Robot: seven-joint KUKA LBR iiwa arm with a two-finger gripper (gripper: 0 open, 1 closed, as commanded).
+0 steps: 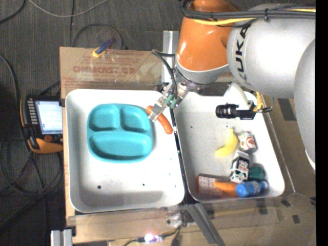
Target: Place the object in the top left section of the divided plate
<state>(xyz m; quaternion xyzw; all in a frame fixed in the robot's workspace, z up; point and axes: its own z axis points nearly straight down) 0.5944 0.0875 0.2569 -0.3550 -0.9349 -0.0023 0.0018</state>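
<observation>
Plate [121, 132], smooth teal plastic with three rounded sections, lies in the left bin [77, 188]. Beside its upper right corner the hand [159, 108] hangs, thin metal fingers clenched on a glossy orange carrot [162, 121], a tapered stick. The right bin [202, 137] holds a curved yellow banana [227, 145], a blue bottle [251, 188] and small printed boxes [239, 169].
</observation>
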